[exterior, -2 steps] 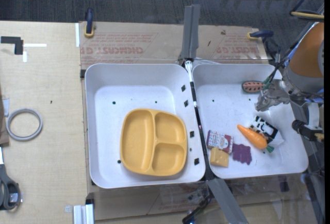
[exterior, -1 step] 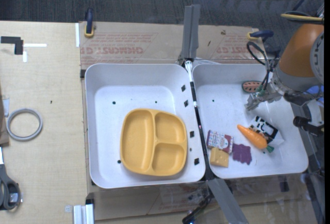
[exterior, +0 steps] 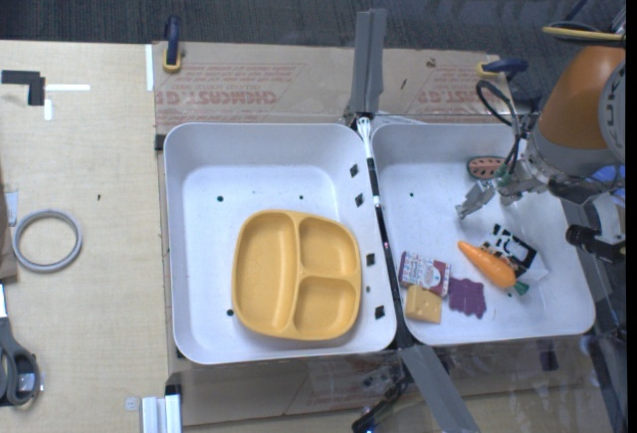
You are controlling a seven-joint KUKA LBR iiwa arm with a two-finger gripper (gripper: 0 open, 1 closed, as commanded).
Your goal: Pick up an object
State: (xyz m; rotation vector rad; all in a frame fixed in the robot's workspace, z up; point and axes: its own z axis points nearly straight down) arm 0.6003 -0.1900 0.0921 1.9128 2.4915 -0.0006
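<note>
Two shallow white bins sit side by side on the bench. The left bin point(exterior: 194, 252) holds a yellow divided plate point(exterior: 296, 274), lying flat toward the front. The right bin point(exterior: 423, 167) holds several small things near its front: a carrot point(exterior: 487, 263) lying at a slant, partly over a black-and-white packet point(exterior: 518, 252); a red-and-white pouch point(exterior: 423, 272); a yellow cheese block point(exterior: 423, 305) just in front of the pouch; and a purple piece point(exterior: 466, 297) just beside the cheese. A watermelon slice point(exterior: 486, 165) lies farther back. The gripper point(exterior: 478, 201) hangs over the right bin, between the slice and the carrot, its grey fingers point(exterior: 471, 205) spread apart with nothing between them. On the bench to the left lies a roll of tape point(exterior: 45, 240).
</note>
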